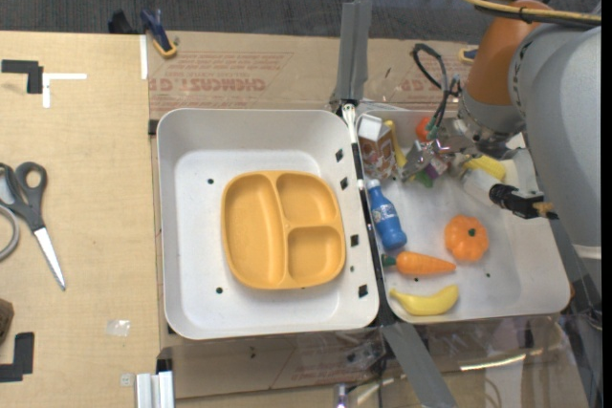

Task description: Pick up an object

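The arm (564,91) enters from the right and extends over the far part of the right bin (521,296). The gripper (435,153) sits low in that bin, among a cluster of small items near its far left corner. The state of the jaws cannot be determined; the wrist and surrounding clutter obscure them.

Objects in the right bin:
- A small brown carton (380,148) stands just left of the gripper, against the divider between the bins.
- A blue bottle (386,217) lies flat along the left wall. Its long axis runs roughly near-to-far, with the white cap pointing to the far side, toward the carton. It lies nearer the camera than the gripper and apart from it.
- A carrot (424,264) lies with its long axis left-to-right, green end at the left, tip pointing right.
- A banana (426,300) lies near the front wall, long axis left-to-right.
- A small orange pumpkin (466,239) sits right of the bottle.
- A yellow item (486,167) lies just right of the gripper.

The left bin (186,205) holds a yellow divided plate (284,229). Scissors (33,215) lie on the bench at the left.
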Motion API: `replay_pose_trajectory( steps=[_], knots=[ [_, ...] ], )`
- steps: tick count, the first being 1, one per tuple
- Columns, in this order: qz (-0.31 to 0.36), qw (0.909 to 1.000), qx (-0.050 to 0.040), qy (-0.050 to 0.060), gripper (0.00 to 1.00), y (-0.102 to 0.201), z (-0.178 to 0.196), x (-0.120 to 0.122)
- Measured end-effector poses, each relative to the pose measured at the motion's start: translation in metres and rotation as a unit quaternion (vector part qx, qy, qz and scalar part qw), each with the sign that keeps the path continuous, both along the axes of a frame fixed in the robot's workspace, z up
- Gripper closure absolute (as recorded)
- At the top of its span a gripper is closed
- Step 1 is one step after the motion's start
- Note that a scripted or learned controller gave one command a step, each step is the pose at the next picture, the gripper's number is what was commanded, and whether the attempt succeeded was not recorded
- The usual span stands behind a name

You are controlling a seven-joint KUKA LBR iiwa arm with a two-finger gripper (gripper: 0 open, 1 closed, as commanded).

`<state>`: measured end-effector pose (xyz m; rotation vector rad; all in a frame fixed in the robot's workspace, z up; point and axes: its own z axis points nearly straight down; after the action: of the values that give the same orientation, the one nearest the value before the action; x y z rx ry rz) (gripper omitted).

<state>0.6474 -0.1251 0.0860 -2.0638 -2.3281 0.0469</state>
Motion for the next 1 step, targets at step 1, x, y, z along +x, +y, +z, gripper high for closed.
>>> replay_pose_trajectory(
  steps=[1],
  knots=[
    [0.002,1.0000,-0.0009,0.006,1.00,-0.0008,0.0064,-0.0028]
  ],
)
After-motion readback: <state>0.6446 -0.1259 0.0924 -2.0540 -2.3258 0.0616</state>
